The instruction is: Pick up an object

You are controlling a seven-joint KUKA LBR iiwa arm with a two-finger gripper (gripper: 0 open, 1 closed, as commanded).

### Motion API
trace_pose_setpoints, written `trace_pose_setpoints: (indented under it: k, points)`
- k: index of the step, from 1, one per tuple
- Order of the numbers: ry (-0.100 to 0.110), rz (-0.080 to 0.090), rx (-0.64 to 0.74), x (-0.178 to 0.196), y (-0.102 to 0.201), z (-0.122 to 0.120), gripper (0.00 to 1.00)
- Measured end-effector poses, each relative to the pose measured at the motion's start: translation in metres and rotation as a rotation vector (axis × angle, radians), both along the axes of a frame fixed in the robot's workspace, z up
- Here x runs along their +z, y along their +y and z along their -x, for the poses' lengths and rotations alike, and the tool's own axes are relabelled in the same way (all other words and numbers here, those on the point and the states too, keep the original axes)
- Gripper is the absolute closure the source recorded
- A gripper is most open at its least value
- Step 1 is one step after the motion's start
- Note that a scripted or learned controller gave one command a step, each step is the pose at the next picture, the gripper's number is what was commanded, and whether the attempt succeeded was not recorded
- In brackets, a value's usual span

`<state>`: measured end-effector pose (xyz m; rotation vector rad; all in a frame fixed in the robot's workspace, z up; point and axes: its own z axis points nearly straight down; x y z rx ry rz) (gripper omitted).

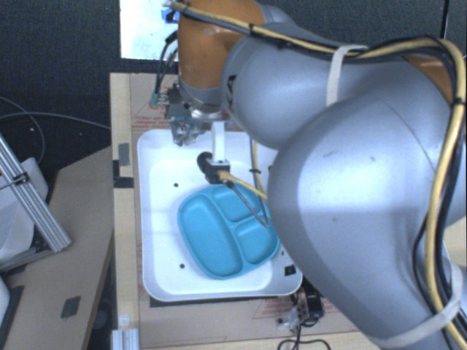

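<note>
one blue divided tray (219, 235) lies in the white bin (159, 195), in the near right part of it, its three compartments facing up. your claw (184, 131) hangs over the bin's far edge, close to the far left corner and well apart from the tray. from this slant you can't tell how far the claw is open or whether it has hold of anything. the big grey arm (350, 166) covers the right side of the tabletop (122, 122).
</note>
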<state>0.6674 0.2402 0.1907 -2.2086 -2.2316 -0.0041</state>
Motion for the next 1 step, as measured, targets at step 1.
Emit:
trace_pose_setpoints:
  k: [1]
  points:
    - [-0.009,-0.003,-0.004,0.1288,-0.0049,0.0497,1.0]
